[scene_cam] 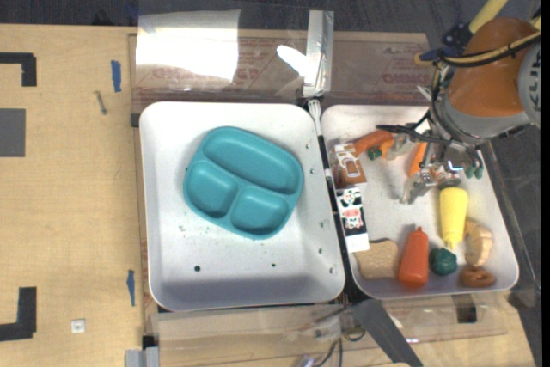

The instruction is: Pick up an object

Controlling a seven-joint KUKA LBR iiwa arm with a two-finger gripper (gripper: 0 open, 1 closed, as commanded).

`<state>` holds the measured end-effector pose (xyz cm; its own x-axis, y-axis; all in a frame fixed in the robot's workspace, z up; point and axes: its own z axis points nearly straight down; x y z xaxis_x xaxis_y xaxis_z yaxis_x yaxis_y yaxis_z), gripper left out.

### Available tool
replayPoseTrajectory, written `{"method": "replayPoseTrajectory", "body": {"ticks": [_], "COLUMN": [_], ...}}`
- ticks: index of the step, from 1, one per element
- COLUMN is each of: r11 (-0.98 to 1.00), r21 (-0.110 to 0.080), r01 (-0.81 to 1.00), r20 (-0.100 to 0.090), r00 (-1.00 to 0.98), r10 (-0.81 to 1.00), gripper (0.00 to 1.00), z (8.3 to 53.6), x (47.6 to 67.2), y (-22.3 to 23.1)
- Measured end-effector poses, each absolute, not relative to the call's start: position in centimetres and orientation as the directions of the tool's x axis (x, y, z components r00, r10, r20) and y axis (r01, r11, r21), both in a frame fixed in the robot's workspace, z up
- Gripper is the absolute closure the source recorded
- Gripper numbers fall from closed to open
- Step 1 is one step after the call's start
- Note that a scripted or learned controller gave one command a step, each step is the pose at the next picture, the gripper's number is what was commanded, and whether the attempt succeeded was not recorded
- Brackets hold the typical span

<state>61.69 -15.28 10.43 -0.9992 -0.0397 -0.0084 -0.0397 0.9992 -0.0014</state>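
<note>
My gripper [427, 176] hangs low over the upper middle of the right bin [503, 215], below the orange wrist band. Just left of it lies an orange carrot [375, 141] with a green tip. A thin orange piece [418, 157] sits right against the gripper; whether it is gripped is unclear. A yellow corn-like piece [453, 213] lies just below and right of the gripper. Along the bin's front lie a red-orange bottle [414, 257], a green piece [443, 262], a bread slice [378, 259] and a tan potato-like piece [479, 241].
A small orange-brown box [347, 165] and a cow-patterned carton [351, 209] lie along the right bin's left wall. A brown pretzel-like piece [477, 276] sits at the front right corner. The left bin [163, 185] holds a teal divided plate [244, 180].
</note>
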Motion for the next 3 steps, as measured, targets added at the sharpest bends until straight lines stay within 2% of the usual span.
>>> {"method": "replayPoseTrajectory", "body": {"ticks": [1,2,3], "r11": [0.999,0.999,0.999], "r21": [-0.002,-0.005,-0.004], "r01": [-0.040,-0.043,-0.043], "r20": [-0.009,-0.023,-0.020], "r00": [-0.999,-0.999,-0.999], "r10": [-0.040,-0.043,-0.043], "gripper": [0.00,1.00,0.00], "z": [8.9,10.3,10.2], "x": [61.6,62.0,62.0], "y": [-14.4,-14.3,-14.2]}}
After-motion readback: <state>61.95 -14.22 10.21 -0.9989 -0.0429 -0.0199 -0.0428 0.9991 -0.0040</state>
